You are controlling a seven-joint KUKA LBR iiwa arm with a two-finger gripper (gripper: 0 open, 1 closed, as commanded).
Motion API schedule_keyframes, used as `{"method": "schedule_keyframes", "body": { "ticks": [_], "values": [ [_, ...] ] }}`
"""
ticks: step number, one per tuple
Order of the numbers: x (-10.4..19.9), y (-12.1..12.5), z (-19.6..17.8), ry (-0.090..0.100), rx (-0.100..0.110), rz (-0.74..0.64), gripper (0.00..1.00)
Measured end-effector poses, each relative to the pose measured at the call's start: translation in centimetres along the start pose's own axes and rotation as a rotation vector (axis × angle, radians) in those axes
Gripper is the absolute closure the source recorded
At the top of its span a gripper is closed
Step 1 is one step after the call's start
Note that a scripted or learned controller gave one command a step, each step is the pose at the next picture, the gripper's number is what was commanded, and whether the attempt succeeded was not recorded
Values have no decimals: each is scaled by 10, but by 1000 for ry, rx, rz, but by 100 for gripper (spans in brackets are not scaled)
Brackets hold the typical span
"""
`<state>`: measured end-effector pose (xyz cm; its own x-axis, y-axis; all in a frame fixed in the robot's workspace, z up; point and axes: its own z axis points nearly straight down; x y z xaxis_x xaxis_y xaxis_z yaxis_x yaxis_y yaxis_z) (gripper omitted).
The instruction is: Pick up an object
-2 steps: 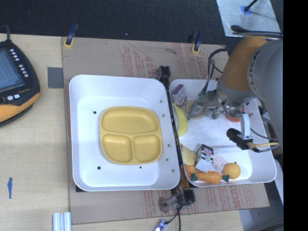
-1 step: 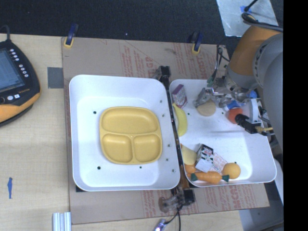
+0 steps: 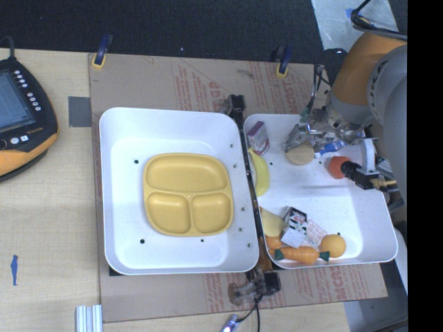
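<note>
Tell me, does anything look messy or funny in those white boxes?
A little. The toys in the right box lie heaped against its near-left corner, some tipped on others. The yellow tray in the left box sits flat and tidy.

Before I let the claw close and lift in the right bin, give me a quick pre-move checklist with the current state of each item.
1. Claw inside the shallow white right bin: ok.
2. Target beneath it: round beige disc-shaped object sits just below the claw: ok.
3. Whether the object is between the fingers: cannot tell.
4. Neighbours clear: small purple-and-white carton stands apart to the left; red round object lies close on the right: not ok.
5. Drop spot: yellow three-compartment plastic tray lies flat in the white left bin: ok.
</note>
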<state>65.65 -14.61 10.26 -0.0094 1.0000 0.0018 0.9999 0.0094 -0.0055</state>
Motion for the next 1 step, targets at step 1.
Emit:
{"method": "schedule_keyframes", "body": {
  "ticks": [1],
  "values": [
    [89,-75,-89,-1,-2,3,100]
  ]
}}
